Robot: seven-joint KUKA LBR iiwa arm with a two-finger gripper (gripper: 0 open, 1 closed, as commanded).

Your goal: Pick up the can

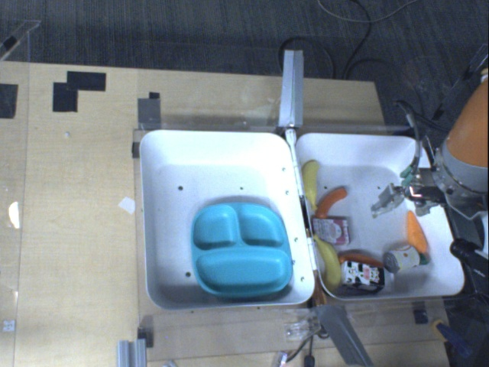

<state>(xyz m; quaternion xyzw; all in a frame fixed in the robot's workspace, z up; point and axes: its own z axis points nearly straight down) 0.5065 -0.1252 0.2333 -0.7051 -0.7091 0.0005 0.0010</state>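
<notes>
2 shallow white bins sit side by side on the worktop (69, 205). the left bin (164, 159) holds a blue divided tray (241, 249), lying flat toward its near side. the right bin (367, 155) holds the loose items. the can (403, 259) lies on its side near the front right corner of the right bin, grey end toward the left, just below an orange carrot (416, 232) that lies lengthwise beside the right wall. a dark printed packet (361, 276) rests at the front edge, left of the can and close to it. 2 yellow bananas run along the divider wall, 1 at the back (310, 180) and 1 at the front (329, 257). an orange-red piece (331, 199) and a small pink packet (331, 228) lie between them.

the hand (387, 199) reaches in from the right over the middle of the right bin, above and left of the carrot, well apart from the can. nothing is seen between its fingers, and whether they are spread or closed cannot be told.
</notes>
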